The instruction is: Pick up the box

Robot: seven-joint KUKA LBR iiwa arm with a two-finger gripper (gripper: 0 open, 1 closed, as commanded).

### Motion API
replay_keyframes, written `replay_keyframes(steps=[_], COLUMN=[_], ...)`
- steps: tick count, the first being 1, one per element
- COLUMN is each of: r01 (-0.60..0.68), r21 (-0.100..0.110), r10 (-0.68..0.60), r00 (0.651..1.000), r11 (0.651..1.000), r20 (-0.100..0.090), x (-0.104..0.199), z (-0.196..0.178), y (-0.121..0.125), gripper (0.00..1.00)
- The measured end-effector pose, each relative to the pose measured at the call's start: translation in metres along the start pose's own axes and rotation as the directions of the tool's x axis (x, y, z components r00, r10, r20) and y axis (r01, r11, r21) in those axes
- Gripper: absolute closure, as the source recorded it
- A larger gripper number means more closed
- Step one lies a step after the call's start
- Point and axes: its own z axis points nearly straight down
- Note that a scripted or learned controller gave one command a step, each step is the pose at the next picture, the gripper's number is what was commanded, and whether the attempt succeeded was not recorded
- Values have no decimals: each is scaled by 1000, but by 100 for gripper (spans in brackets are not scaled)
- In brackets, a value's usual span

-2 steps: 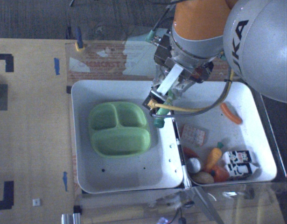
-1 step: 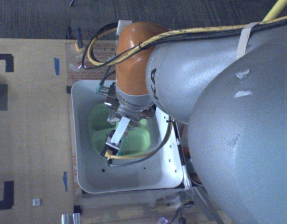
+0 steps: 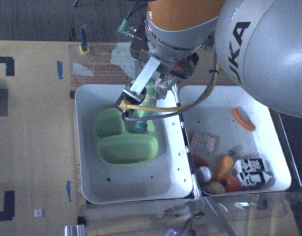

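Note:
A small flat pinkish box (image 3: 204, 142) lies in the right bin (image 3: 273, 132), near its left wall. A black-and-white carton (image 3: 251, 173) rests at that bin's front right. My gripper (image 3: 158, 89) hangs over the back of the left bin (image 3: 87, 146), under the big grey wrist, well to the left of and behind the pinkish box. A green bottle with a teal cap (image 3: 142, 118) lies right beneath the gripper; the wrist hides whether they touch.
A green divided tray (image 3: 123, 140) fills the middle of the left bin. An orange sausage-like piece (image 3: 243, 119) lies at the right bin's back. Toy vegetables (image 3: 218, 175) cluster at its front, beside the carton.

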Motion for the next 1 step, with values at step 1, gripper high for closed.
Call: replay_keyframes(steps=[1], r01=[80], r21=[2], r10=[-80], r00=[997], r11=[997], r20=[-3], x=[-20], z=[319], y=[43], gripper=[100])
